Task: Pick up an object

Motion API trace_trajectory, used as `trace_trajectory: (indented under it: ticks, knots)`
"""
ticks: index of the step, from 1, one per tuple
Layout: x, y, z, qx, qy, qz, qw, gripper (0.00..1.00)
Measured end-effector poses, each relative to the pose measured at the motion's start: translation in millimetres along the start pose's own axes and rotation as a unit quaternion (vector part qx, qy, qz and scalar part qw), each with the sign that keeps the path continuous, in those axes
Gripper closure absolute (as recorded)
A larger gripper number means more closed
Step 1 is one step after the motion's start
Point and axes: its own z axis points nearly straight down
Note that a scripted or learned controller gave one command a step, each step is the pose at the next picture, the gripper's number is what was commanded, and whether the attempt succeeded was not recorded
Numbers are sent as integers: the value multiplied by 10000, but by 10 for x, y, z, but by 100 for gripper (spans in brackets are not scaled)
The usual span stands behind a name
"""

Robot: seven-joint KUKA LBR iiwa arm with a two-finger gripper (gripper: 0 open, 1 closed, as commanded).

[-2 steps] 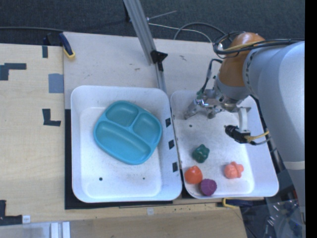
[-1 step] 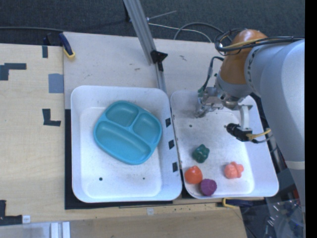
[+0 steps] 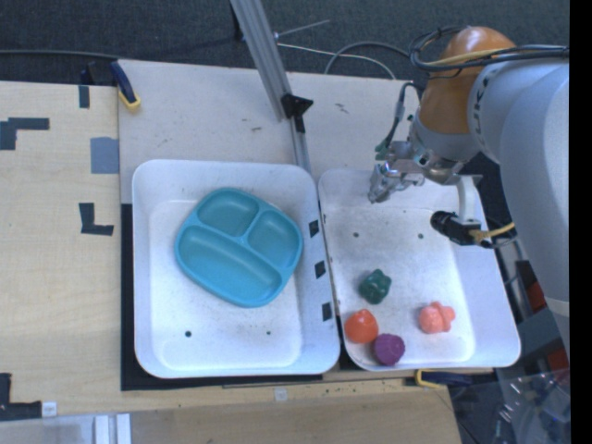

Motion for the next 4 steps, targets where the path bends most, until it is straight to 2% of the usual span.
trace_trajectory:
  ticks: [2,3,4]
  knots:
    - [-95,-11,-1193,-6,-7,7,10000,100]
    - [355,-359,-1110,36,3,-7,10000,100]
    - [762,-581,-1125,31,5,-11,10000,100]
